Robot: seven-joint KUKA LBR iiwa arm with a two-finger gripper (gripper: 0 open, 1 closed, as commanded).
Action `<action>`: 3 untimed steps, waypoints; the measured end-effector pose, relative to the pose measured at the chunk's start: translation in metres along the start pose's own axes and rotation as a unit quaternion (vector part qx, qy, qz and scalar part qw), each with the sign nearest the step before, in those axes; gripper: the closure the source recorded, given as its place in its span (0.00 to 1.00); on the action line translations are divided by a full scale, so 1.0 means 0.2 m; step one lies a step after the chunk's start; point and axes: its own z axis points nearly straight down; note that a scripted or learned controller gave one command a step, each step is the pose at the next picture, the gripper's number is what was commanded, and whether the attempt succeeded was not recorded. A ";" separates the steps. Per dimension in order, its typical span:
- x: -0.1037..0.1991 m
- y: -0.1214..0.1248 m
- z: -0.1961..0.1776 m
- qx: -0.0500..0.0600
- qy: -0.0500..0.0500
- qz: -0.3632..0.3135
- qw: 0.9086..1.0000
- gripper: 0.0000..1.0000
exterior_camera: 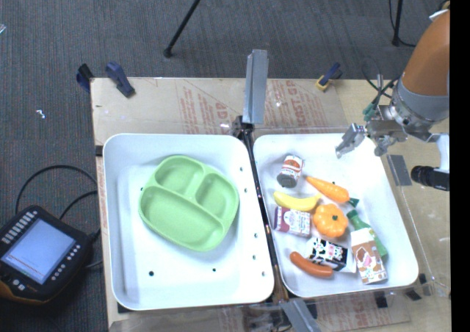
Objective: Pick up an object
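White shallow right bin [393,209] at the frame's lower right holds every toy, none lifted yet; picking remains undone. Nearest candidate: the orange plastic carrot [328,189], lying mid-bin beside a yellow banana [295,200]. Above the bin's upper right corner, the two-finger gripper [365,136] hangs wide, holding nothing.

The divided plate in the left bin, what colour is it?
The plate is light green all over, seen plainly in the camera view from above.

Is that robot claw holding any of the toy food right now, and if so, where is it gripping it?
Nothing is held. The gripper hangs open above the right bin's far corner, with no toy between its fingers.
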 end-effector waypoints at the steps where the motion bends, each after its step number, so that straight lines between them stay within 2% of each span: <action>1: -0.04 -0.12 0.64 0.000 0.000 -0.034 0.999 0.00; 2: 0.18 -0.06 0.55 0.000 0.000 0.050 0.999 0.00; 3: -0.02 -0.18 0.64 0.001 0.000 0.012 1.000 0.00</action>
